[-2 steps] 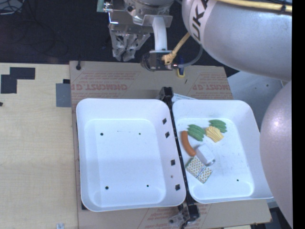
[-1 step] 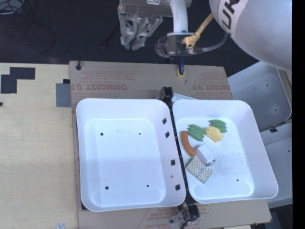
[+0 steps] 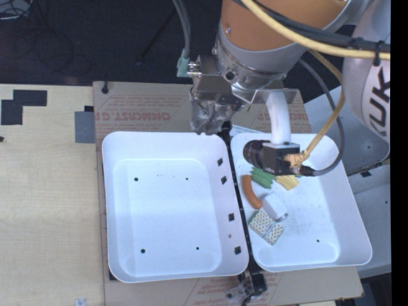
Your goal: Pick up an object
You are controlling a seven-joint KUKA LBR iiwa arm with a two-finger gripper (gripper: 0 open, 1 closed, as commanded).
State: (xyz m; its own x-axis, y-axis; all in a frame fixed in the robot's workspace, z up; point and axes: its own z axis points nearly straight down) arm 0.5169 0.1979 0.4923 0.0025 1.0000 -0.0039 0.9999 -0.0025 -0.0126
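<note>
Dark floor and loose cables fill the background behind a pale wooden desk (image 3: 44, 190), where a brown board (image 3: 146, 110) with mirrored red lettering carries two shallow white bins side by side. At the far edge of the bins, over the divide between them, hangs the gripper (image 3: 207, 123), a blurred grey metal cluster below the arm's wrist; whether it is open or closed cannot be told, and nothing can be made out between its parts. Above it rises the arm (image 3: 274, 18), grey with a broad orange band, a yellow cable looping across it and down toward the right bin (image 3: 344, 234). Just right of the gripper, a white post drops to a black boxy unit (image 3: 271, 155) sitting over the right bin's far end. Below that unit, the task's objects lie bunched in the right bin near its left wall: a green piece (image 3: 261, 178) beside a yellow bristled piece (image 3: 287, 182), an orange sausage-shaped object (image 3: 251, 192) lying lengthwise, a small white block (image 3: 274, 207), and nearest the camera a checked green-and-white pad (image 3: 266, 227). All are well apart from the gripper. Small dark dots mark the floor of the left bin (image 3: 121, 171). Black clips run along the seam between the bins.
</note>
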